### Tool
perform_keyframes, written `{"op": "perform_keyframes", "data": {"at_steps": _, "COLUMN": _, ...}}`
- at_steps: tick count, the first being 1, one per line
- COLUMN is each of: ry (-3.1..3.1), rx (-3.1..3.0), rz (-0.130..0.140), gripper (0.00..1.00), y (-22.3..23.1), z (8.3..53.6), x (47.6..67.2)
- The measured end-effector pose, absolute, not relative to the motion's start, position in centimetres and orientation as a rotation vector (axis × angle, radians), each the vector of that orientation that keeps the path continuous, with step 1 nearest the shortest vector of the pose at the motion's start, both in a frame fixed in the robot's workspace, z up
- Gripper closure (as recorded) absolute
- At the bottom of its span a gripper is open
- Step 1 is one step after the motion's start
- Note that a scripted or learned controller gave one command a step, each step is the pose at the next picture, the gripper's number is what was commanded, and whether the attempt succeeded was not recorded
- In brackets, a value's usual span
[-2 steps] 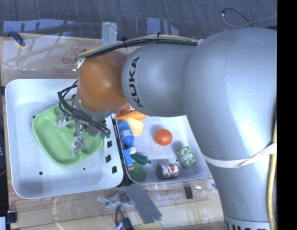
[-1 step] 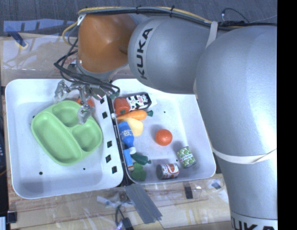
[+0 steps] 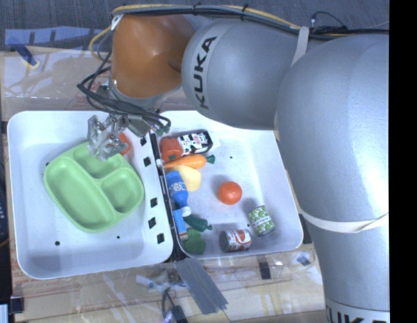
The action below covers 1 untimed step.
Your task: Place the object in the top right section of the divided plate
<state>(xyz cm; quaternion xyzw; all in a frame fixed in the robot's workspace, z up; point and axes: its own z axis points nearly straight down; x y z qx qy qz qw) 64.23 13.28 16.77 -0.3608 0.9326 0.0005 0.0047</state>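
A: Overhead, the arm (image 3: 262, 79) is reaching in from the right and across both bins, its end effector (image 3: 104, 140) hanging over the upper right part of the green plate (image 3: 94, 194) in the left bin (image 3: 33, 247).

B: Is it gripping anything?

A: A small red-orange object (image 3: 124, 142) is showing right at the fingers, just above the plate's top right section. Whether it is sitting between them, or whether they are open or closed, I cannot tell.

B: And the right bin (image 3: 269, 180)?

A: An orange ball (image 3: 229, 192) is lying near its middle. Two cans (image 3: 249, 231) are resting near the lower edge. Along the divider, a blue bottle (image 3: 176, 187), a carrot (image 3: 188, 161) and a black-and-white carton (image 3: 194, 140) are crowding together. The tabletop (image 3: 94, 295) is carrying both bins side by side.
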Motion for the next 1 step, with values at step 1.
{"op": "perform_keyframes", "data": {"at_steps": 1, "ry": 2.482, "rx": -1.903, "rz": -0.007, "gripper": 1.00, "y": 11.73, "z": 9.75, "x": 65.44}}
